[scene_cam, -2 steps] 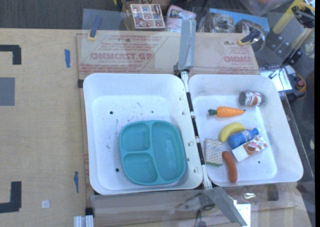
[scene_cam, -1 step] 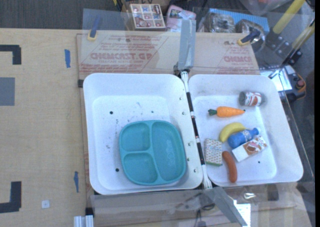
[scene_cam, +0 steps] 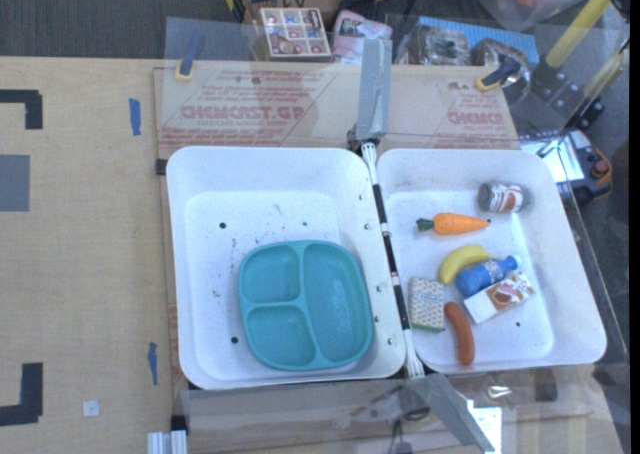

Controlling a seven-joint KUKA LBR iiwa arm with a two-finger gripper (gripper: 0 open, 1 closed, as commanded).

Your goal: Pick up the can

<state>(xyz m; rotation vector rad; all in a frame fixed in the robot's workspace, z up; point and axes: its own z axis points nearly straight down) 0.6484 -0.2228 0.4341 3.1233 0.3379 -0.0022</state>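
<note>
The can (scene_cam: 501, 198) lies on its side at the far right corner of the right bin (scene_cam: 570, 337); it is grey with a red and white label. Just in front of it lies an orange carrot (scene_cam: 459, 225).
The right bin also holds a yellow banana (scene_cam: 461, 262), a blue bottle (scene_cam: 485, 274), a red and white carton (scene_cam: 499, 298), a sausage (scene_cam: 461, 331) and a small green-edged packet (scene_cam: 427, 303). A teal divided plate (scene_cam: 302, 306) lies in the left bin (scene_cam: 200, 192). Clutter and boxes stand behind the bins.
</note>
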